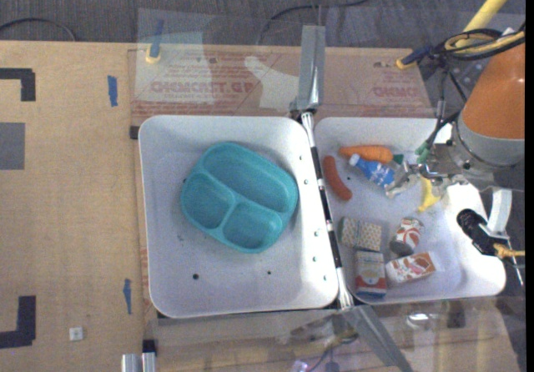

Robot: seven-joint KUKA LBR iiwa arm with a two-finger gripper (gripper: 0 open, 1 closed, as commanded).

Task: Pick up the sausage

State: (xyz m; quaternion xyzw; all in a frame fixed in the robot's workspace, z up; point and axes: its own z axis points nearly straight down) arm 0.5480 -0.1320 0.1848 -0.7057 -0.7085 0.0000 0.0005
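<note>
The sausage [337, 178], a short reddish-brown link, lies near the left wall of the right bin [482, 279], tilted a little. My gripper [410, 178] hangs low over the bin's upper right part, well to the right of the sausage. A blue-and-white bottle [373, 170] lies between the two. Nothing shows in the gripper's grasp.
An orange carrot [367, 153] lies just above the bottle and a yellow banana [430, 195] sits under the wrist. Several small cartons [386, 253] fill the bin's lower half. The left bin [167, 270] holds a teal divided plate [240, 195].
</note>
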